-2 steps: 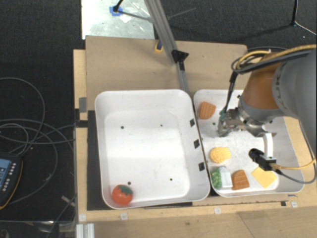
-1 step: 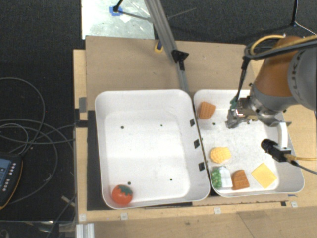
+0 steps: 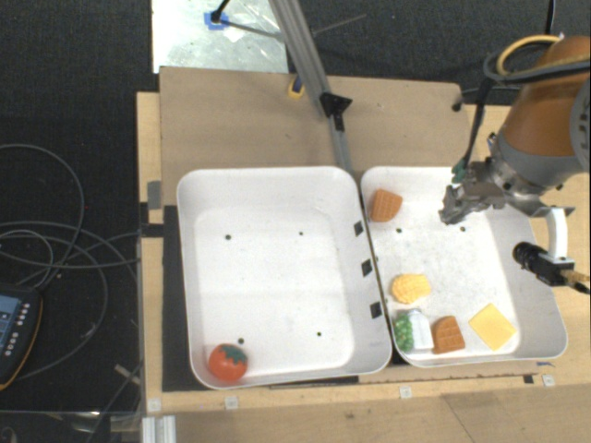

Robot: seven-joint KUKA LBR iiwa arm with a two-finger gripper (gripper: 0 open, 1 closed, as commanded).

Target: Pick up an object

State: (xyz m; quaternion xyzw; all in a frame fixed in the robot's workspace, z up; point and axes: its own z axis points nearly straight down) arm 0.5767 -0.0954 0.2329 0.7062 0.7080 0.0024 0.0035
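My gripper [image 3: 452, 212] hangs over the upper part of the right bin [image 3: 531, 284], with nothing visible between its fingers. To its left lies an orange wedge-shaped piece [image 3: 384, 205] near the bin's top left corner. Lower in that bin sit a yellow corn-like piece [image 3: 410, 289], a small green and white item [image 3: 411, 329], a brown waffle-like piece [image 3: 448, 335] and a yellow cheese slice [image 3: 492, 326]. A red tomato [image 3: 227, 362] rests in the bottom left corner of the left bin [image 3: 268, 192].
A grey pole [image 3: 309, 58] slants across the bench above the bins. Black clips [image 3: 366, 268] sit along the seam between the bins. Cables and a handheld pendant [image 3: 17, 326] lie on the floor at left.
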